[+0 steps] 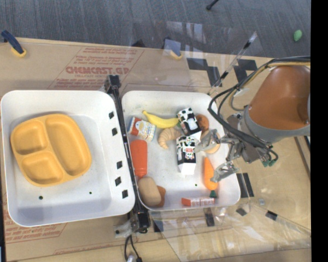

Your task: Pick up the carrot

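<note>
Orange and short, the carrot [209, 174] is lying against the right wall of the right bin [153, 97], its length running roughly along that wall and a small green tip pointing toward the near edge. It is looking like a toy of moulded plastic, so I am judging it to be light, stiff and somewhat slick; it should not crush, but it could squirt out of a pinch that is off centre. The best hold is appearing to be across its thicker upper half, fingers closing from the left and right, though the bin wall close beside it is leaving little room for the outer finger.

Reaching in from the right, the end effector [221, 156] is hovering just above the carrot's upper end. Its two metal fingers [224, 172] are standing spread apart at a moderate width, with nothing seen between them; one finger is lying close by the carrot's right flank, and whether it is touching is too fine to tell.

Close neighbours are crowding the approach: a cow-patterned milk carton [187, 154] is sitting just left of the carrot, and a small red and white box [197, 202] is lying near its green tip. The left bin [22, 212] is carrying a yellow divided tray [49, 148], well apart.
</note>
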Available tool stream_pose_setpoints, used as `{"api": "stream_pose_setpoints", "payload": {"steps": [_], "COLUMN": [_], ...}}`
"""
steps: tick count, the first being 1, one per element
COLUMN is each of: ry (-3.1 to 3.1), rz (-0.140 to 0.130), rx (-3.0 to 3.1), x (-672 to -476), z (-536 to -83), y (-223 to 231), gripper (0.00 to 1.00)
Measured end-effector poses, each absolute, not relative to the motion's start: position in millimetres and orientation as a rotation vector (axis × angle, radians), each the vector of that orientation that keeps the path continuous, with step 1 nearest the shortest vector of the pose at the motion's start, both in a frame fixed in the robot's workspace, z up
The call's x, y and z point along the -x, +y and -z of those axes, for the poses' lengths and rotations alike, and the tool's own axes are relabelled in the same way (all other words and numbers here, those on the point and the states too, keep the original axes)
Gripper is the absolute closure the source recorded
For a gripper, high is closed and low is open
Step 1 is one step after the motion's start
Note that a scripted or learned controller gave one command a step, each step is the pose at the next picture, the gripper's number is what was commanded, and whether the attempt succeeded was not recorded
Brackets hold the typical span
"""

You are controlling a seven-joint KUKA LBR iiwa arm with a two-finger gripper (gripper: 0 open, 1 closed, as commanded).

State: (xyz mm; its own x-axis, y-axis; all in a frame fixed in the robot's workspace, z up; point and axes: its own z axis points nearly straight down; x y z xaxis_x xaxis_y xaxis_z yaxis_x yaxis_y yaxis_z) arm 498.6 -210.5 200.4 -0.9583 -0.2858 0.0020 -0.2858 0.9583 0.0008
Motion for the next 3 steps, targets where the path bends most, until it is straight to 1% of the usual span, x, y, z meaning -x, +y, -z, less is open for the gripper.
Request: {"api": "stream_pose_setpoints", "payload": {"steps": [1,2,3], "ry": [-2.994,-2.969,-2.968], "rz": [-0.002,-0.004,-0.005], "rx": [-0.971,-1.046,-1.061], "x": [-509.0,-493.4,-496.1], "z": [-108,-94,-104], "y": [-208,-208,-206], "gripper": [0.00,0.00,1.00]}}
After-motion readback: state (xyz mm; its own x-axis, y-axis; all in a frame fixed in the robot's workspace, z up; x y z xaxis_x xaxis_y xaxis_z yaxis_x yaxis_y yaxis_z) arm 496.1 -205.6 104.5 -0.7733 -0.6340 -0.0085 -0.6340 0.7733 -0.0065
